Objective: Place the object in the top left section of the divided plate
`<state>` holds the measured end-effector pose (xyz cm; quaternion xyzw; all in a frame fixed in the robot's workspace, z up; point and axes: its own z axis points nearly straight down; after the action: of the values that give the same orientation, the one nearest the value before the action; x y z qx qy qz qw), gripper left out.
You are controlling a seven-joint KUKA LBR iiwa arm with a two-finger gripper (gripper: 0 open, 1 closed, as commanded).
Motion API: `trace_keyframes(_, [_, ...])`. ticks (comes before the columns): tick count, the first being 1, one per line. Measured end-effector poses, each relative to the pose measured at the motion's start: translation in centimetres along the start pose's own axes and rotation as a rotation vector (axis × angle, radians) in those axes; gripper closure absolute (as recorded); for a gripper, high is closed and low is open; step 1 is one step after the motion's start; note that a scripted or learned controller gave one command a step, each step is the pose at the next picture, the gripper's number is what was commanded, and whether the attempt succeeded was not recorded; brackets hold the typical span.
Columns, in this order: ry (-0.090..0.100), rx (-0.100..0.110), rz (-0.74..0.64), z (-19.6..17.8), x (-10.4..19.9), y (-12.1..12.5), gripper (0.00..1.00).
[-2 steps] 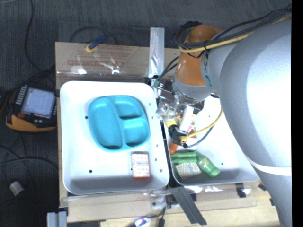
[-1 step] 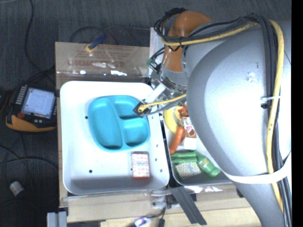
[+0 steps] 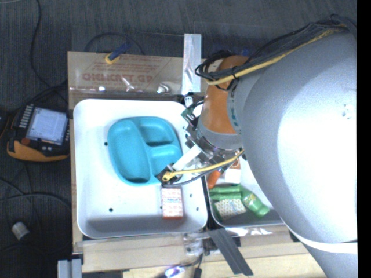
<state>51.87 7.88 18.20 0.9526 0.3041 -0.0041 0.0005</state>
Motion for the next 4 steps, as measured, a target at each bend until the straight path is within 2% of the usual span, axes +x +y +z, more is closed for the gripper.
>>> trace_keyframes(1, [-0.001,-0.003,-0.161,0.0,2.5,8.1,1.0])
trace_keyframes(2, [0.002,0.004,-0.273,0.1,-5.7,1.7,1.0])
trace_keyframes(3, [0.002,0.004,-0.273,0.1,-5.7,1.7,0.0])
trace_keyframes(4, [0.001,-0.001,-0.035,-4.4,-1.2,3.1,0.0])
